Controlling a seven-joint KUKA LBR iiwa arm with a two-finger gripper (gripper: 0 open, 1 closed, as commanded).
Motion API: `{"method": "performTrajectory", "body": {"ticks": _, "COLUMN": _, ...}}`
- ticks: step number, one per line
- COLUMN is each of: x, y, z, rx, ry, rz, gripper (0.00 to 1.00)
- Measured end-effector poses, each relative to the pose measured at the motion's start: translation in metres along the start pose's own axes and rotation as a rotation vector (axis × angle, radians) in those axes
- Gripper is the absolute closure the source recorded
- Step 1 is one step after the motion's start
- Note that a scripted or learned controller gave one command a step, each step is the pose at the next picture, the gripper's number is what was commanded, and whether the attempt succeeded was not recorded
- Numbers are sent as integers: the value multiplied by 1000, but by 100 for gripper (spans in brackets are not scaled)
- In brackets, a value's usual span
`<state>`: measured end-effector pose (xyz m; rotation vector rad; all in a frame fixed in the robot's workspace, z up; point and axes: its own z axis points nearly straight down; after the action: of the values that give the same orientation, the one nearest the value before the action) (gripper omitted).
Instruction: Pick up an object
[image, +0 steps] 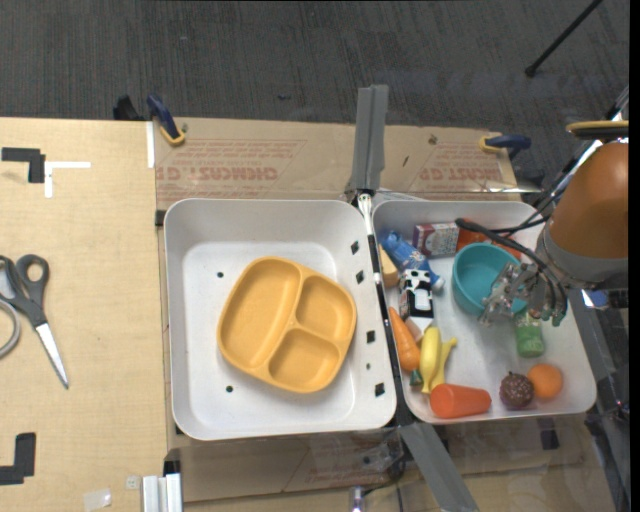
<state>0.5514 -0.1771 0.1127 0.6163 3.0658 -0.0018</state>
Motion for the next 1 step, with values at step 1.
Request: {"method": "performTrajectory", "body": {"ticks": 1, "x": 0, "y": 0, "z": 0, "rx": 0, "ry": 0, "rz": 0, "gripper": 0}}
